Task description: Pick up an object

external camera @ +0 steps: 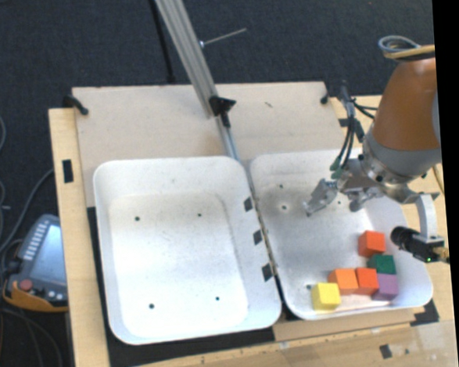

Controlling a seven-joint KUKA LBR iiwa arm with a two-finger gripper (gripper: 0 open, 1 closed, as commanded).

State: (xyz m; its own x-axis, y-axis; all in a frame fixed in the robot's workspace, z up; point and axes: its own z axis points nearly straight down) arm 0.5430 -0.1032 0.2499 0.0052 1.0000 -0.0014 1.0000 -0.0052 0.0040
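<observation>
- The grey arm with its orange band [408, 107] enters from the right edge of the frame, above the right-hand shallow white bin [291, 174].
- Its metal two-finger claw [336, 197] hangs over the upper middle of that bin; the fingers stand spread apart with nothing between them.
- The small blocks cluster in the bin's lower right corner, well apart from the claw: a yellow cube [326, 295], two orange cubes [355, 278] side by side, a purple block [387, 286], a green block [386, 264], and a red-orange cube [372, 243] uppermost.
- The left-hand white bin [179, 245] sits beside it on the pale wooden tabletop [147, 122].
</observation>
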